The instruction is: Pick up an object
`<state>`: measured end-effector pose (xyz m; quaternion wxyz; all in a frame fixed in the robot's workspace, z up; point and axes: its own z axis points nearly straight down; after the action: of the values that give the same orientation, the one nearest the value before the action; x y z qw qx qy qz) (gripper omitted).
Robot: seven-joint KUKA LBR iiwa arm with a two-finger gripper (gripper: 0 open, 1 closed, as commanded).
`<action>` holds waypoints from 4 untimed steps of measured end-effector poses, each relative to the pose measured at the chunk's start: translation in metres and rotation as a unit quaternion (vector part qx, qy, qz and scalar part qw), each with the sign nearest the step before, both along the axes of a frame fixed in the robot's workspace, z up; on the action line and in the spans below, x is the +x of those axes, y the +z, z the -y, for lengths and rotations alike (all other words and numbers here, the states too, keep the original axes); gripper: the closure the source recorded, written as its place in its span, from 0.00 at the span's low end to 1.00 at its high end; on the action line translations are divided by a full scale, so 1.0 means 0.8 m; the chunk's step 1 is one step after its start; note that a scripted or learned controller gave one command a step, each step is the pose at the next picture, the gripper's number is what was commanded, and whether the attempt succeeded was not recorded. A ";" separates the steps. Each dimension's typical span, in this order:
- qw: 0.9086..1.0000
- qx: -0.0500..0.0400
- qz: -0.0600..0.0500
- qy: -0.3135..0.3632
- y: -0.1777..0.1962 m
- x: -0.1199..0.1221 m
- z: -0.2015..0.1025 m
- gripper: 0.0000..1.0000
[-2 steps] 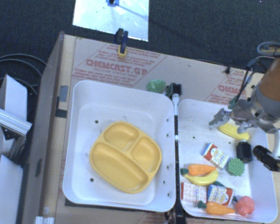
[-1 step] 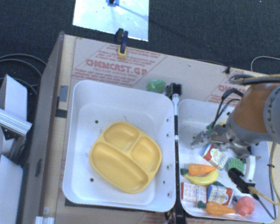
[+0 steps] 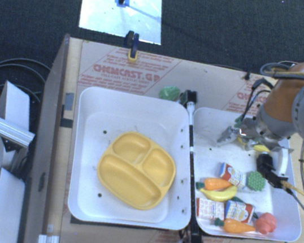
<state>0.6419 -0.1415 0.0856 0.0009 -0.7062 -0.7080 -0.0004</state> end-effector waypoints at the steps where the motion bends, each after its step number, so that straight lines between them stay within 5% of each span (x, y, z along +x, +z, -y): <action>1: 1.000 -0.004 0.008 0.000 0.124 0.038 0.040 0.00; 2: 1.000 -0.001 -0.001 -0.001 0.042 -0.011 0.053 0.00; 3: 1.000 -0.002 0.004 0.001 0.026 0.019 0.059 0.00; 4: 1.000 -0.004 0.008 0.003 0.044 0.022 0.060 1.00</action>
<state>0.6594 -0.1897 0.1212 -0.0077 -0.7042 -0.7100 -0.0036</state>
